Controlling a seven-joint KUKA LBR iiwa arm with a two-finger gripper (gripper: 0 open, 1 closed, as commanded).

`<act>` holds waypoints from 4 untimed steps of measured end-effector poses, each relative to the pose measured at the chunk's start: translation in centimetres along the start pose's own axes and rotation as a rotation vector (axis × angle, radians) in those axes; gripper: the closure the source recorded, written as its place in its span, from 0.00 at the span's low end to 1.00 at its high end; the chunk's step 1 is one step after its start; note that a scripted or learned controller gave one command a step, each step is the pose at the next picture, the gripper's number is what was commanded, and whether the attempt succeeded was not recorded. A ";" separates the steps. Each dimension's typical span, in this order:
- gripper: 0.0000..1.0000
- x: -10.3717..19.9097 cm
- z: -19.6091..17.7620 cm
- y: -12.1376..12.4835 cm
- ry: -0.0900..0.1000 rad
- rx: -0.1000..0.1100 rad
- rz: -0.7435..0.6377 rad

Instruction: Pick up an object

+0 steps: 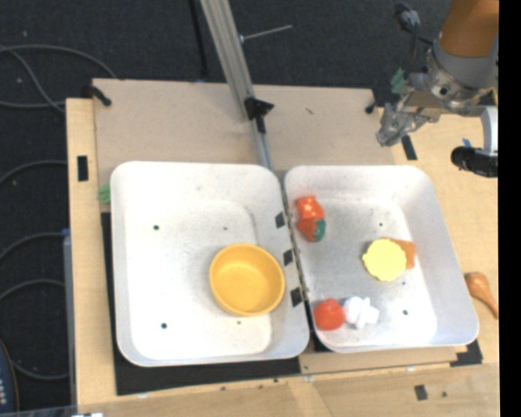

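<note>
Your end effector (398,129) hangs over the bare tabletop (174,120) just beyond the far right corner of the right bin (417,324), well apart from everything inside it, and nothing is between its tips; you cannot tell from this slant whether it is released or clenched. In the right bin you have four candidates to pick. A red and green object (309,217) sits close to the bin's left wall, near the divide between the two bins. A flat yellow piece (384,260) lies toward the right side, and it overlaps an orange piece (406,251) that peeks out from its upper right edge. Near the front edge, a red ball (329,314) lies touching a small white object (360,311) just to its right. In the left bin (156,207) a yellow bowl (246,279) stands upright toward the right side, near the divide. On the tabletop to the right of the right bin, an orange-brown object (479,288) lies at the view's edge.
</note>
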State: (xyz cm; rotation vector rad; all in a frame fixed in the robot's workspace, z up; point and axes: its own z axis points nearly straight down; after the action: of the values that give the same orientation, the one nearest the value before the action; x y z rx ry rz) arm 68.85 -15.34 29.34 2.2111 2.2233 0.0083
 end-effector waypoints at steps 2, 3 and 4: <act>1.00 9.6 0.1 -0.8 0.001 0.007 -0.001; 1.00 14.7 2.0 -0.6 -0.001 0.009 0.000; 1.00 19.2 3.6 -0.8 -0.001 0.010 0.001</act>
State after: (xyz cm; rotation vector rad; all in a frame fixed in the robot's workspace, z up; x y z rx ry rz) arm 68.00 3.81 25.69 2.2166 2.2266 -0.0038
